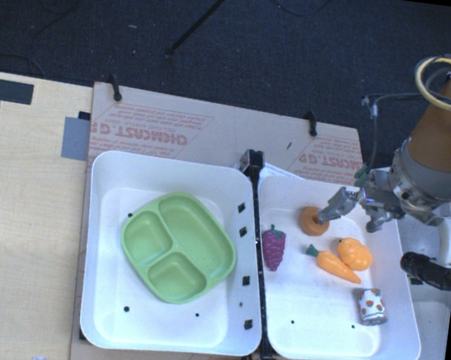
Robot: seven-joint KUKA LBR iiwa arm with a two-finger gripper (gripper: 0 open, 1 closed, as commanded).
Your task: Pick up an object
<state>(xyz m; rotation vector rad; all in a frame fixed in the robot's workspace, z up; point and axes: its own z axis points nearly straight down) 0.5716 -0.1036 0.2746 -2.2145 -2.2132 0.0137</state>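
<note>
two shallow white bins sit side by side on a pale wooden table point(13, 212). the right bin point(327, 347) holds five small toy foods: a round orange-brown disc point(313, 222) near the back, a purple bunch of grapes point(272, 249) close to the centre divider, an orange carrot point(336, 266) with a green tip, a rounded orange fruit point(355, 253) touching the carrot, and a small patterned can point(372, 306) lying toward the front right. the tool point(355, 208) hangs over the back of the right bin, its fingers spread apart, one grey finger point(337, 206) reaching down just beside the disc; nothing sits between them. the left bin point(98, 315) carries a green divided plate point(178, 246). bare white floor lies along the right bin's front.
</note>
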